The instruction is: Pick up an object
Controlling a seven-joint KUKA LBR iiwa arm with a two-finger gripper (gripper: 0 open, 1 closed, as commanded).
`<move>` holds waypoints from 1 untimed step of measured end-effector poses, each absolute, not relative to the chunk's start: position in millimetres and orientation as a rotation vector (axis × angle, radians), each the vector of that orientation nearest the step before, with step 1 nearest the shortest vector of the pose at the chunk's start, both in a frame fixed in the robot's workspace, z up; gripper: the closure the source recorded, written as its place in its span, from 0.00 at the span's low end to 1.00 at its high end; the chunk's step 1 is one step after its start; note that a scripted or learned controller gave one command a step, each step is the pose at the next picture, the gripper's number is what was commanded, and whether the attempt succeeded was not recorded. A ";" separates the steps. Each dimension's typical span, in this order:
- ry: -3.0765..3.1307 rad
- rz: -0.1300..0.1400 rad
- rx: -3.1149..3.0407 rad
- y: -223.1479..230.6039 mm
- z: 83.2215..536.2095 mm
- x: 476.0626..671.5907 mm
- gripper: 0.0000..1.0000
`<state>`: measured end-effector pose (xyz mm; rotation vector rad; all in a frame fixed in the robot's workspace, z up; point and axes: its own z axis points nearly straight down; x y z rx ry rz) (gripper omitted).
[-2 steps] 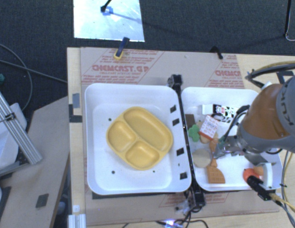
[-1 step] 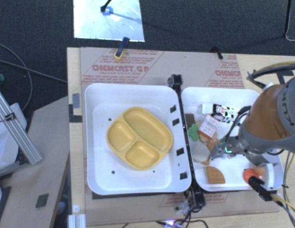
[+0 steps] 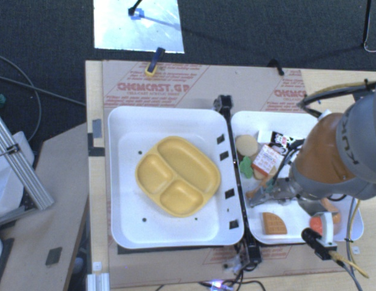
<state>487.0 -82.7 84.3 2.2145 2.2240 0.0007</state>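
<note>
Yellow divided plate [image 3: 177,176]: lying tilted in the left bin [image 3: 124,223].
Right bin [image 3: 255,235]: holding a beige ball [image 3: 247,144], a red-and-white carton [image 3: 267,159], a green piece [image 3: 246,165], a waffle [image 3: 273,224].
End effector [image 3: 258,196]: low at the right bin's left side, between carton and waffle; finger state cannot be told.

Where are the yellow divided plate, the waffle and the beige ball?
yellow divided plate [image 3: 177,174]: camera view, its middle ridge, left bin.
waffle [image 3: 273,224]: camera view, its centre, right bin's near side.
beige ball [image 3: 246,144]: camera view, its top, right bin.
</note>
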 end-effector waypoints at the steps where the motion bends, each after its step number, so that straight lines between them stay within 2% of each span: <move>1: 2.220 0.002 2.219 -97.0 97.9 487.3 0.00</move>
